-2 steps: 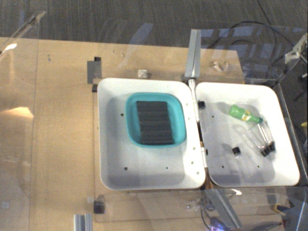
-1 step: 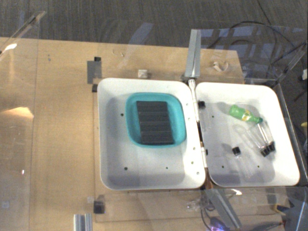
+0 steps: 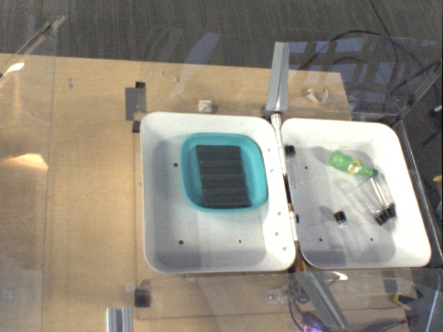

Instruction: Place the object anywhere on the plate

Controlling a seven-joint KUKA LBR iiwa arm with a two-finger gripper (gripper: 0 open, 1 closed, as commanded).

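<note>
Looking down from the camera view, the wooden bench (image 3: 69, 185) is carrying both bins side by side, their inner rims touching along the middle seam.

In the left bin (image 3: 159, 254), a teal plate (image 3: 188, 171) is sitting slightly above centre, its rounded square rim showing all the way round. Lying flat inside it is a dark ridged slab (image 3: 221, 177), bars running across it, tilted a touch off square to the plate. It is resting wholly within the raised lip, nothing hanging over, and that lip is what is keeping it contained. If this slab is the object in question, I am judging the placement as already made.

Over in the right bin (image 3: 408, 254), the loose bits are gathering toward the upper right: a green piece (image 3: 345, 162) lying on its side, a clear tube (image 3: 374, 192) running down from just beside it, and a small black clip (image 3: 385, 215) touching the tube's lower end. A tiny black piece (image 3: 339, 216) is sitting apart, nearer the bin's middle. These are lying well apart from the plate, across the seam.

As for the jaws, I cannot tell how they are standing, nor whether they are gripping anything.
</note>
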